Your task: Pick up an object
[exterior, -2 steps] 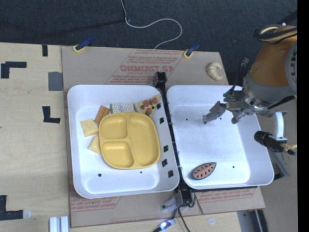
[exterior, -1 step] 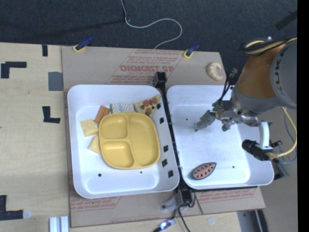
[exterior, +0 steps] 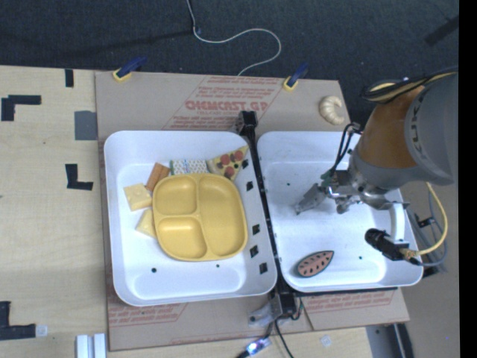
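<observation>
Dark carpet [exterior: 89, 21] fills the top of the scene, crossed by a thin white cable [exterior: 231, 37] that loops down toward a sheet of brown cardboard [exterior: 216, 107] printed with red lettering. That sheet lies on a pale wooden bench [exterior: 45, 200] marked with black tape shapes, and is pinned at its far edge by two blue-and-yellow clamps [exterior: 130, 68].

Two shallow white bins sit side by side on the cardboard, touching along a black joint. Left bin [exterior: 123, 274]: a yellow three-compartment plate [exterior: 200, 216] lies flat near its centre, partly covering several flat pieces at its upper left, among them pale yellow squares [exterior: 138, 197], an orange-brown piece [exterior: 157, 174] and a patterned slice [exterior: 231, 160] near the far wall.

Right bin [exterior: 287, 151]: a flat brown oval object [exterior: 315, 263] with dark spots rests on the floor near the front wall, toward the left. The grey arm with its orange band [exterior: 391, 136] enters from the right and leans over this bin. Its gripper [exterior: 301, 206] points left and hangs above the bin's middle, up and apart from the brown oval, with nothing between its fingers; whether they stand apart or together cannot be made out.

A small beige lump [exterior: 333, 109] lies on the cardboard just behind the right bin.
</observation>
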Motion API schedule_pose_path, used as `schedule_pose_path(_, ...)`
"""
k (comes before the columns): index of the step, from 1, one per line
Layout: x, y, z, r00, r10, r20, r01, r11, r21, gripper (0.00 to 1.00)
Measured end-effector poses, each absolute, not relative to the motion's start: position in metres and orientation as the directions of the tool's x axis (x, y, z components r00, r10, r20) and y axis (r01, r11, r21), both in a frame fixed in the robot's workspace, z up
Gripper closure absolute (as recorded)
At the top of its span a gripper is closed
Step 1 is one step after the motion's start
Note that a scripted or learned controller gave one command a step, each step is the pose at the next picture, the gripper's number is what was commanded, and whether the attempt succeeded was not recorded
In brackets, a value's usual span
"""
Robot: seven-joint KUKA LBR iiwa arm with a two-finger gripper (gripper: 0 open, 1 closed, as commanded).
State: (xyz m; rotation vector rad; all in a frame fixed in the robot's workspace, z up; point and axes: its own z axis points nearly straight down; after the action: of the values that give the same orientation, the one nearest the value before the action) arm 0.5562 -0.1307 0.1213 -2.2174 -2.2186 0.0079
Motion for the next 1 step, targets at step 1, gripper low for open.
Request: schedule_pose_path(1, 0.556, -0.1298, 0.0827, -0.002, 1.0, -0.001, 1.0, 0.002, -0.002, 0.0)
